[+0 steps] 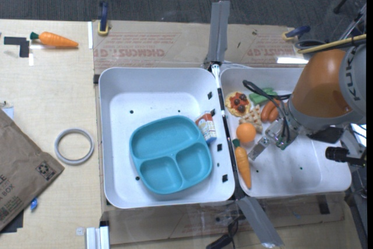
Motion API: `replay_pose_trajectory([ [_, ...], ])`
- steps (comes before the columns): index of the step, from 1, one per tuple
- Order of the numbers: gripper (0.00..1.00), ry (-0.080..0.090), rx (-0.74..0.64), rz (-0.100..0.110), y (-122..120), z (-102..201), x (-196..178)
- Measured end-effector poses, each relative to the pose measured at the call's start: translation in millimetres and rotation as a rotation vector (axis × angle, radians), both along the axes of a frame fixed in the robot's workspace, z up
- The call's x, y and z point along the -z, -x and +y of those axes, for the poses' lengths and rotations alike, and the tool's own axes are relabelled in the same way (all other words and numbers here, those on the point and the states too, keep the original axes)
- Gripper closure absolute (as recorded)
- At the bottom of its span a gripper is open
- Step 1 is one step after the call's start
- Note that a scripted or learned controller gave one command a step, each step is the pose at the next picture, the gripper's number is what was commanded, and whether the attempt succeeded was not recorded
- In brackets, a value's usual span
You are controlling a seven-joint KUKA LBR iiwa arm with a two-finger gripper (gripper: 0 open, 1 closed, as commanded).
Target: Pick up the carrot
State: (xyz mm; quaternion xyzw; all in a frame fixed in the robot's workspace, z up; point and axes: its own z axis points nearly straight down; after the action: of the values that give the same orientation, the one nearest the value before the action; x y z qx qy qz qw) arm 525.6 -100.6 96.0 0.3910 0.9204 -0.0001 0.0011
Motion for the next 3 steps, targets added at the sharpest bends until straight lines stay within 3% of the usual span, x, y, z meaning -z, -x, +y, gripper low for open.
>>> replay_pose_trajectory([
  [1, 0.00, 0.000, -0.187, 0.000, -32, -1, 4],
  [2, 1.00, 0.001, -0.184, -0.004, -32, -1, -5],
  [3, 1.00, 0.000, -0.188, 0.000, -43, 66, -96],
])
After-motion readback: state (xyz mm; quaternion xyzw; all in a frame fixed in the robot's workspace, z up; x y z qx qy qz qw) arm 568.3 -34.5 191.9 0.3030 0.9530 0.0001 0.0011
